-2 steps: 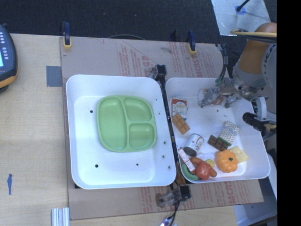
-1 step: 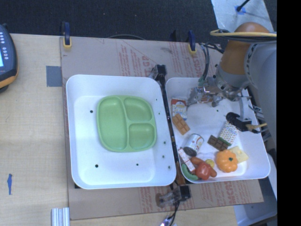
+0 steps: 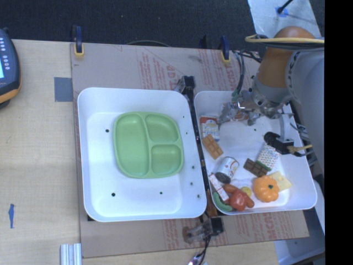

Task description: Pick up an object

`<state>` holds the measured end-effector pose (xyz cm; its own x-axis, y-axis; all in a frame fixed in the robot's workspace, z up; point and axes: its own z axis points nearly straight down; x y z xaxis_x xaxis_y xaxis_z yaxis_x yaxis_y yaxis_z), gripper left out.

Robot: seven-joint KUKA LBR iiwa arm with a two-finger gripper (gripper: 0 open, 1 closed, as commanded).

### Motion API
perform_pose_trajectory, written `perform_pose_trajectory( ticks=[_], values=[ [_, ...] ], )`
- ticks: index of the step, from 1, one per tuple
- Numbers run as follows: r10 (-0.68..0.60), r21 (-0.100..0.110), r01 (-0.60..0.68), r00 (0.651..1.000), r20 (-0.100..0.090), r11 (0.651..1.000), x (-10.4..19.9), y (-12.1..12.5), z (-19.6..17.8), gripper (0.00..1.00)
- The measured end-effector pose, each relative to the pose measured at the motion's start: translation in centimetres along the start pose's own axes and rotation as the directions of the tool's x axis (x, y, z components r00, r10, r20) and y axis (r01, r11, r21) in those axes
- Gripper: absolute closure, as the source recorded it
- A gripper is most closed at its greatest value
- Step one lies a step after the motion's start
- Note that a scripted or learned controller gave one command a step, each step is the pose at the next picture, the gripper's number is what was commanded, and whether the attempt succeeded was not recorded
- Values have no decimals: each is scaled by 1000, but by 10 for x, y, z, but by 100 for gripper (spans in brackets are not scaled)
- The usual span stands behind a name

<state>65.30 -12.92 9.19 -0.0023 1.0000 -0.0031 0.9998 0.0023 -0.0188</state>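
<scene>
My hand (image 3: pixel 230 112) is hovering over the right bin's (image 3: pixel 298 203) far edge; I cannot tell its grip. A smooth green tray (image 3: pixel 148 144) is lying mid-left bin (image 3: pixel 99 192).

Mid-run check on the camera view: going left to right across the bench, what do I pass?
Handheld controller at the left edge → grey tape patch → left bin → green divided plate → right bin with its small can → orange toy pumpkin → arm.
</scene>
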Motion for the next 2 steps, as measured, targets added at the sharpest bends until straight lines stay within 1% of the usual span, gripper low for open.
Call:
perform_pose_trajectory(
  ticks=[1,2],
  values=[
    [-2,1,2,1000,0,1000,12,0,0,0],
    [-2,3,2,1000,-1,1000,33,0,1,0]
  ],
)
